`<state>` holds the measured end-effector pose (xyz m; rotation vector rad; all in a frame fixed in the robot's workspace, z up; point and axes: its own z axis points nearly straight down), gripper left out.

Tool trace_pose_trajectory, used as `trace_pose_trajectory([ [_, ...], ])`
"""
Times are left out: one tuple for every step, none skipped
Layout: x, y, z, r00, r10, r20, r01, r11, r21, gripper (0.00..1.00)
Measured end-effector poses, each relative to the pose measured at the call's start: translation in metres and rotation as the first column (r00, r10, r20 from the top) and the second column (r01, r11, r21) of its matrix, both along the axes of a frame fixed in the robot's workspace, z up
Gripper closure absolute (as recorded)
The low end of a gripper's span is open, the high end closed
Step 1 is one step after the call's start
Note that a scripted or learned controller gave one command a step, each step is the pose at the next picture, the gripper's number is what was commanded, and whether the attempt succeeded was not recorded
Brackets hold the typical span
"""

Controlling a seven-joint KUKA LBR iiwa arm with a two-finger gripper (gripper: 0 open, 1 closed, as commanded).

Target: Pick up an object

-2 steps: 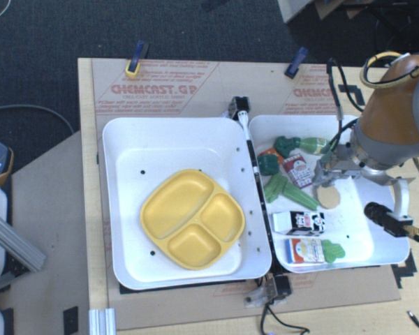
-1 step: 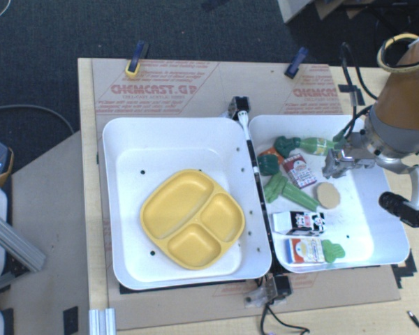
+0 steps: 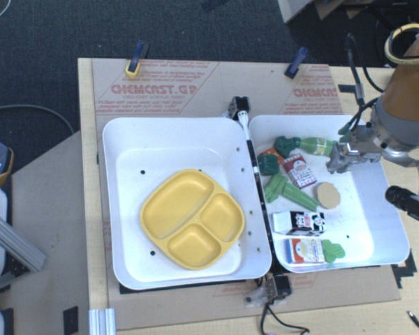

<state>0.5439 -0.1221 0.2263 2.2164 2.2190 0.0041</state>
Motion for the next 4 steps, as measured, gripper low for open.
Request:
trace_pose_trajectory([
  [-0.013, 0.057, 0.009, 1.000, 0.005, -0.007, -0.005, 1.000, 0.005, 1.00],
  [-0.027, 0.110, -0.006, 1.000, 0.004, -0.011, -0.004, 1.000, 0.005, 1.00],
  [-0.048, 0.153, -0.011, 1.000, 0.004, -0.011, -0.004, 1.000, 0.005, 1.00],
  [-0.056, 0.160, -0.011, 1.000, 0.000, -0.010, 0.000, 1.000, 0.003, 1.00],
])
